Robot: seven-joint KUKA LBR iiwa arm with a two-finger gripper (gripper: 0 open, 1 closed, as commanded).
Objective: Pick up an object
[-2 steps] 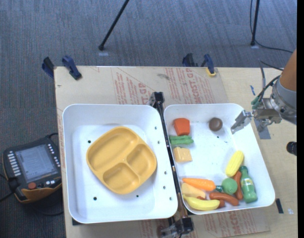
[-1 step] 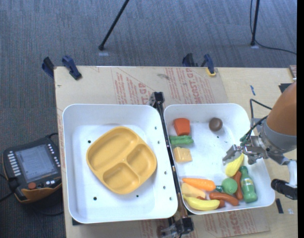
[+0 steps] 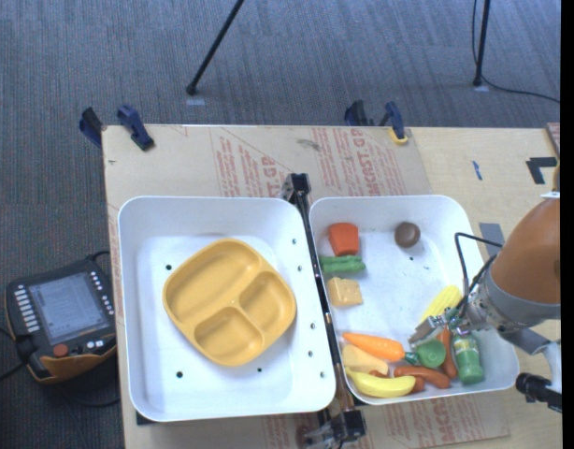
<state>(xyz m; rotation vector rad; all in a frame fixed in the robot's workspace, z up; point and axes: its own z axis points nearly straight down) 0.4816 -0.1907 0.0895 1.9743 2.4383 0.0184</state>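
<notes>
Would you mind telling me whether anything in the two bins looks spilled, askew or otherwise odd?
Nothing stands out. The yellow tray lies flat in the left bin; the toy foods sit inside the right bin, crowded toward its near corner by the tool.

The right bin (image 3: 380,209) holds toy foods: far, a red-orange block (image 3: 343,238) and brown ball (image 3: 407,235); midway, a green pod (image 3: 342,266), cheese wedge (image 3: 344,293) and corn (image 3: 443,299); near, a carrot (image 3: 374,345), banana (image 3: 380,385), green bottle (image 3: 468,359).

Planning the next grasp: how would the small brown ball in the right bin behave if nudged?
The brown ball looks round, so it would probably roll. It sits alone on bare bin floor, so nothing nearby would stop it soon. Being small, probably light.
</notes>
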